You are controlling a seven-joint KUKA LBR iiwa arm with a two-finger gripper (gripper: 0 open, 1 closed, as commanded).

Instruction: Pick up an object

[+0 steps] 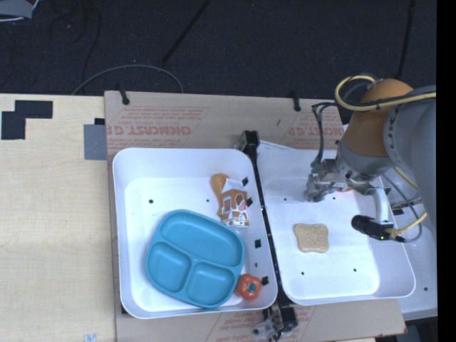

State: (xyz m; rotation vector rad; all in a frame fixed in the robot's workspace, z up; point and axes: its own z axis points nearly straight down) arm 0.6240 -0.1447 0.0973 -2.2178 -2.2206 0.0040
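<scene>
Tomato [249,286], small and red-orange, lies at the near edge of the left bin [132,191], just beside a blue divided plate [194,258]. Behind the plate lie a patterned packet [234,209] and a brown piece [219,184], touching or overlapping. Right bin [399,280] holds one beige toast-like slice [312,237], near its middle. Gripper [318,189] sits over that bin's far side, apart from the slice; whether its claw is apart or together cannot be told.
</scene>
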